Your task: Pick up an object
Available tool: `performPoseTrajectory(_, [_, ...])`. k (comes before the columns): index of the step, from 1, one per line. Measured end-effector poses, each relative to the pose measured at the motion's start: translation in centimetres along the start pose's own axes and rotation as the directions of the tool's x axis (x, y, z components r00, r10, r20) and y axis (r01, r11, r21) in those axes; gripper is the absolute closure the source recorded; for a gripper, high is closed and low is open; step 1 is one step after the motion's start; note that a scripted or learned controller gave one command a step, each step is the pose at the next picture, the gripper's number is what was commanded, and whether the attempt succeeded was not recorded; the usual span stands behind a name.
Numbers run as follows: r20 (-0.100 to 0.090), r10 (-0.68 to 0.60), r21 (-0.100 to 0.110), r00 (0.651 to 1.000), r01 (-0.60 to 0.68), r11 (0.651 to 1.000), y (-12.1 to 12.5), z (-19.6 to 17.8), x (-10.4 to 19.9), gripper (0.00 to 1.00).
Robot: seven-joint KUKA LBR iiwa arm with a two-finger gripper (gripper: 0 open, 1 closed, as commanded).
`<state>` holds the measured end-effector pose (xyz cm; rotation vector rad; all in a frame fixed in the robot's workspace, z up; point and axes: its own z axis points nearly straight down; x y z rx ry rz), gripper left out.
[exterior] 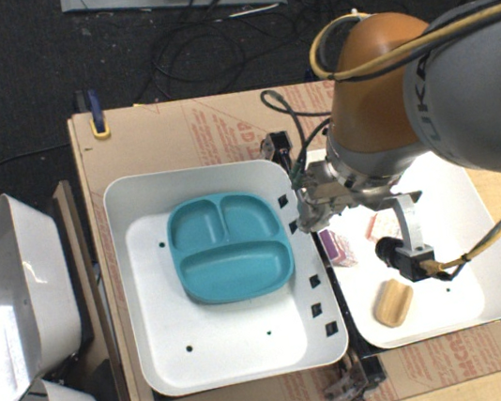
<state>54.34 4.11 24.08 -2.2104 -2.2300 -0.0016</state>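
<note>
Over the right bin (494, 292), near its left wall, I see the arm (459, 84) reaching in from the right, its orange band (382, 77) bulking above the wrist; the gripper (328, 206) hangs low beside the divide between the two bins, and from this slanted view I cannot tell how it is set or whether it has anything; the wrist hides that part. Just below the gripper lies a small purple item (336, 245) on the bin floor, close to the left wall; a pale item with red marks (383, 223) lies just to its right, partly behind a black cable fitting (403, 257); a tan block (392, 302) rests lower down, apart from the others, toward the near edge of the bin; none of these three is seen lifted. On the left bin (162, 352) sits a teal tray (231, 246), three compartments facing up, flat on the floor and well apart from the gripper. Both bins rest side by side, touching along the middle, on a brown bench (219, 124); black cables (205, 40) trail across the dark floor beyond the far edge.
</note>
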Motion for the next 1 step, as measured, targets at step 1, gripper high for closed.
performPoseTrajectory(1, [0.0, 0.001, 0.002, 1.0, -0.001, 1.0, -0.94, 1.24, 4.82, 1.0])
